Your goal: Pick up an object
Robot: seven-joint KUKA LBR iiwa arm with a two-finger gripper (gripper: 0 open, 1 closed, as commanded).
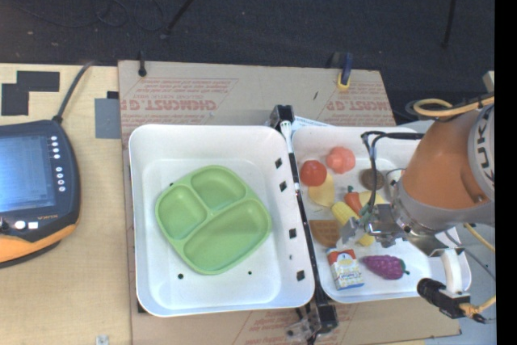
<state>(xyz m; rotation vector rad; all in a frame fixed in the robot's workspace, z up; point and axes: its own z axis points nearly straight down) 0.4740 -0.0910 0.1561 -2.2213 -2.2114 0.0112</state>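
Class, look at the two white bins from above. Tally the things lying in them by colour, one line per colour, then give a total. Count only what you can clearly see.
Green: 1, the divided plate in the left bin
Red or pink: 2, round pieces and
Yellow: 2, pieces and
Purple: 1, grape bunch
Brown: 1, flat piece
White: 1, small carton
Total: 8 clearly seen; more may lie under the arm.

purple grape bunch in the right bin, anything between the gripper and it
Nothing visible blocks it. The purple plastic grape bunch lies in the open near the front of the right white bin, with the gripper just above and left of it in the view. The small white carton sits beside the grapes, not between them.
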